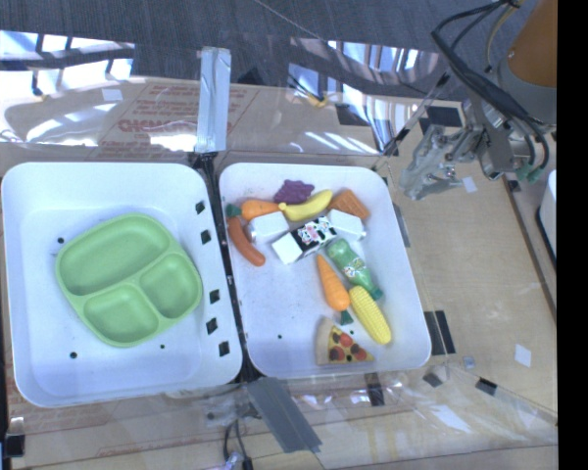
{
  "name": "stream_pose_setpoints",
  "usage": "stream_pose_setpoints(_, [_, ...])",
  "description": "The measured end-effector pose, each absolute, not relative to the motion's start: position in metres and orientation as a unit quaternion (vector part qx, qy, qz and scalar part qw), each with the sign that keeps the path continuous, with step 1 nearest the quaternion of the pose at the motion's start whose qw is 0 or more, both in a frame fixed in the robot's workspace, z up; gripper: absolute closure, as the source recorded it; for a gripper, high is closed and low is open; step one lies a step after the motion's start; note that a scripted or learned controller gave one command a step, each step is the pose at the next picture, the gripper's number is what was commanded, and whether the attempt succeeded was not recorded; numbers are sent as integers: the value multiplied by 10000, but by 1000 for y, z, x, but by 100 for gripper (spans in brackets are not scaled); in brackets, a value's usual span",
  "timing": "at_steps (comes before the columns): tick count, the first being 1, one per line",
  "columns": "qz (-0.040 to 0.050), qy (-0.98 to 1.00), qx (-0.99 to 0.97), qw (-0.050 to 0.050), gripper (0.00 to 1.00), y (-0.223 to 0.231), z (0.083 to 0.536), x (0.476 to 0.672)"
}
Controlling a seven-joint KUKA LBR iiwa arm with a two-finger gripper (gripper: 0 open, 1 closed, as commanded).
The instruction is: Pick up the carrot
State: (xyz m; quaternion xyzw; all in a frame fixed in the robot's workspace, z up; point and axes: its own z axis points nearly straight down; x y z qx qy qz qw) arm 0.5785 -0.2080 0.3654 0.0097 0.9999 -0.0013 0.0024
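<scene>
- The robot's gripper (423, 176) hangs above the bare bench just outside the right bin's (265, 355) upper right corner, well apart from the toys below; its fingers are spread and nothing lies between them.
- The carrot (331, 282) lies in the middle of the right bin, its thick end towards the near wall, touching a green bottle (351, 262) on its right and ending just beside an ear of corn (369, 314).
- A pizza slice (342, 345) rests against the bin's near wall, close under the corn.
- Towards the far wall sits a crowded heap: a bunch of purple grapes (294, 191), a banana (307, 206), a black-and-white cow-patterned carton (314, 233), white blocks (269, 227) and a brownish-orange piece (351, 204) at the right end.
- A sausage (245, 242) lies at a slant along the bin's left side, with another orange toy (259, 208) just above it.
- The left bin (29, 360) holds a green divided plate (127, 277) with three compartments, set flat near its centre.
- The arm (529, 37), its orange band showing, enters at the upper right, trailing black cables.
</scene>
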Motion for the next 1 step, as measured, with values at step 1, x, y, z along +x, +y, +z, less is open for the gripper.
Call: stream_pose_setpoints(1, [-10,10000,97,21,0,-208,365,578])
